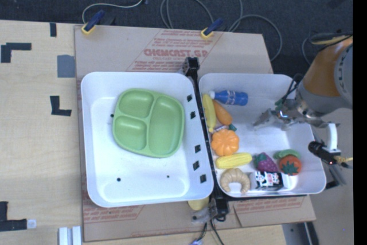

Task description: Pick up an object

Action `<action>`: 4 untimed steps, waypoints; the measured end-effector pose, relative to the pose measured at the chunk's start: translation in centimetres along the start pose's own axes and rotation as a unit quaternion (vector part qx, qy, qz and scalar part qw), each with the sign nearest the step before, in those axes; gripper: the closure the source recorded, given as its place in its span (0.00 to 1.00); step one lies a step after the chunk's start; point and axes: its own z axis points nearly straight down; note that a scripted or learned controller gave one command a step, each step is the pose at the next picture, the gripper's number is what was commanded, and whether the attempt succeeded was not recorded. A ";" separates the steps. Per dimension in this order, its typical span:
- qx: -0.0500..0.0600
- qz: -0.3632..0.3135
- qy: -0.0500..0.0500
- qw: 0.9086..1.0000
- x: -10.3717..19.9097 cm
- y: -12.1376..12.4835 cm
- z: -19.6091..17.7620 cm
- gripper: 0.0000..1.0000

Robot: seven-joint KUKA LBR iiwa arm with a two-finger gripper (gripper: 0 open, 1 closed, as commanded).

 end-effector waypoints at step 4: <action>-0.003 -0.003 0.005 1.000 13.4 6.3 -0.5 0.00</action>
